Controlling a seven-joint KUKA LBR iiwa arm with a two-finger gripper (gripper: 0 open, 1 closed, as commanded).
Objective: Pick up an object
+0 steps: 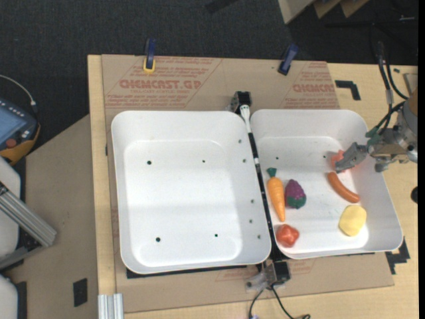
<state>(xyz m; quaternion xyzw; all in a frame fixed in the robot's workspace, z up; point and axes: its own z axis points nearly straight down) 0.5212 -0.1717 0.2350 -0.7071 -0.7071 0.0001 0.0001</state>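
The gripper [350, 157] is reaching in over the right bin [312, 121] — I cannot tell how it is set or if it has hold of anything. A small red thing [338, 157] is showing right by its tip. Just below, a sausage [342, 187] is lying apart from it. A carrot [276, 197], a purple thing [295, 194], a tomato [287, 234] and a lemon [352, 220] are sitting in the same bin.

Red print reading "CHEMCAST G.P" runs across the brown cardboard sheet [174, 78] behind the bins, repeated at right
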